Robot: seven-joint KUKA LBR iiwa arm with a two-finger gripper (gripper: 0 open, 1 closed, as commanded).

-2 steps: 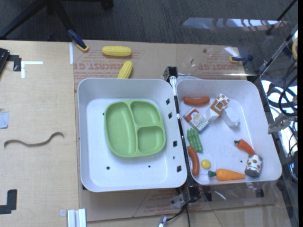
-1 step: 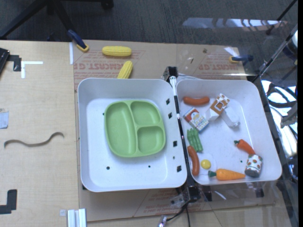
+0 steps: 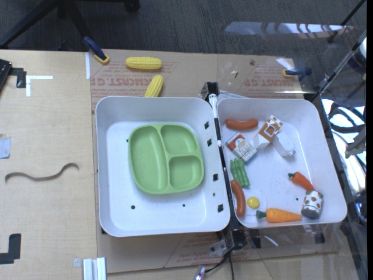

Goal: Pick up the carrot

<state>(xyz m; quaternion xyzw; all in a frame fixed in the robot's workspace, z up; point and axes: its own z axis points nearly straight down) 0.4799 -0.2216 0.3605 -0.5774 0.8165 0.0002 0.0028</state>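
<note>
A single fixed camera looks down on the bench (image 3: 46, 127) from above, at a slant, so the far edge and a strip of dark carpet floor (image 3: 192, 16) sit along the top of the view. It stands far enough back to take in both white bins whole: the left bin (image 3: 111, 174) sits near the middle of the view, the right bin (image 3: 315, 127) toward the right side. The bench's near edge runs off the bottom of the view.
</note>
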